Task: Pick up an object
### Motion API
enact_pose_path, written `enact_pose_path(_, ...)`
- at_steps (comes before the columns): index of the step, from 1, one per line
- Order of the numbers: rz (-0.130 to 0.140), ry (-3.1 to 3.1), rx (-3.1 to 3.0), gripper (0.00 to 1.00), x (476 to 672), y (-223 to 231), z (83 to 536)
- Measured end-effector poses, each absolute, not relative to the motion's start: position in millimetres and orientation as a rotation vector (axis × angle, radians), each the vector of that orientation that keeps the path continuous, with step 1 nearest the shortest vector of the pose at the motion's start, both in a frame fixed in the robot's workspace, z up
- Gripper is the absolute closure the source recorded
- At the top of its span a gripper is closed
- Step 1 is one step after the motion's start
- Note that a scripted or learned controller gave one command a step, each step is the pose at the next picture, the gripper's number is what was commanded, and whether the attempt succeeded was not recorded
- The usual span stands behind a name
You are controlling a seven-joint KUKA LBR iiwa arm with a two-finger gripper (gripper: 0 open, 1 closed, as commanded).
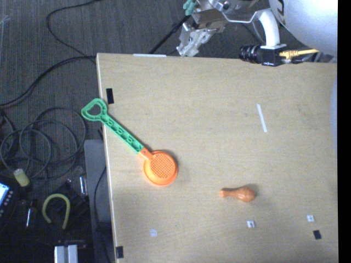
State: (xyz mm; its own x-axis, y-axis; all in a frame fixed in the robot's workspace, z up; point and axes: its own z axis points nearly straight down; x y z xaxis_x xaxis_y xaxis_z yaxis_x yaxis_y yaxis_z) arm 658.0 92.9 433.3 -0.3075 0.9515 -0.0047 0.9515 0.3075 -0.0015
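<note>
Broadly, the tan board (219, 147) takes up most of the camera view, with the arm's pale housing (307, 10) bulking over its far right corner. The gripper (192, 41) hangs just past the board's far edge, above dark floor, well apart from every object; whether it is open or closed I cannot tell, and nothing is visibly held.

Candidate things to pick lie on the board: a toy sieve (131, 144) with a green handle overhanging the left edge and an orange mesh head, then a small orange drumstick-shaped toy (239, 193) nearer the front, then a thin white stick (262, 118) toward the right.

My guess at the risks: the sieve lies flat and could be nudged off the edge by a descending finger; the rounded toy could roll or squirt out of a pinch; the stick looks too flat to catch.
</note>
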Motion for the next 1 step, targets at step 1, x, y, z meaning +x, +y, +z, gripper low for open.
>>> enact_pose_path(1,-0.005,2.716,1.575,1.0,668.9,128.4,417.9)
